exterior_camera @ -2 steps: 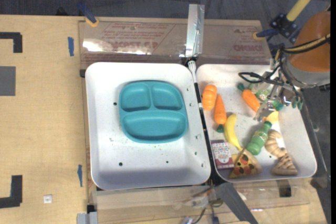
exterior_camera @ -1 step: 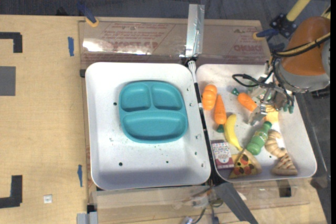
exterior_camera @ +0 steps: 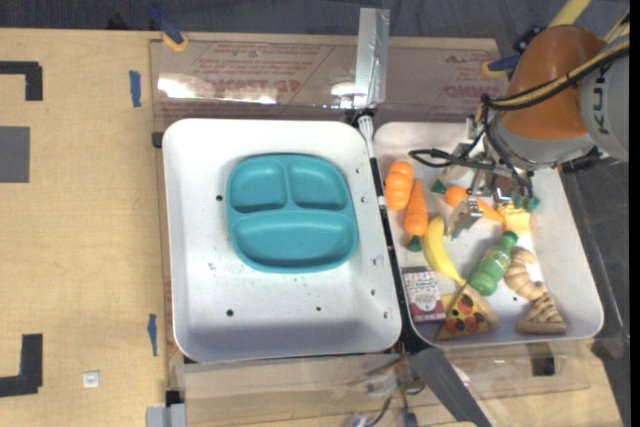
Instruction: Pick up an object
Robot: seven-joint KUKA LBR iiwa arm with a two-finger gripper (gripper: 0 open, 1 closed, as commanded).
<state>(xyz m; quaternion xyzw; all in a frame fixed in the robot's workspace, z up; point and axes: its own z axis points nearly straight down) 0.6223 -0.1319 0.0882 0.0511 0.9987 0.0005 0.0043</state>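
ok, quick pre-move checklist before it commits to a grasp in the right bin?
1. Gripper over the right bin: ok, it sits above the bin's upper part.
2. Finger state: cannot tell, wires and toys clutter the view there.
3. Anything already held: cannot tell; nothing is seen clearly between the fingers.
4. Target separation: not ok. The banana, carrot and green bottle lie crowded together, so a neighbour may get nudged.
5. Left bin as drop spot: ok, the teal tray sits flat in its middle.
6. Cable slack at the wrist: cannot tell.
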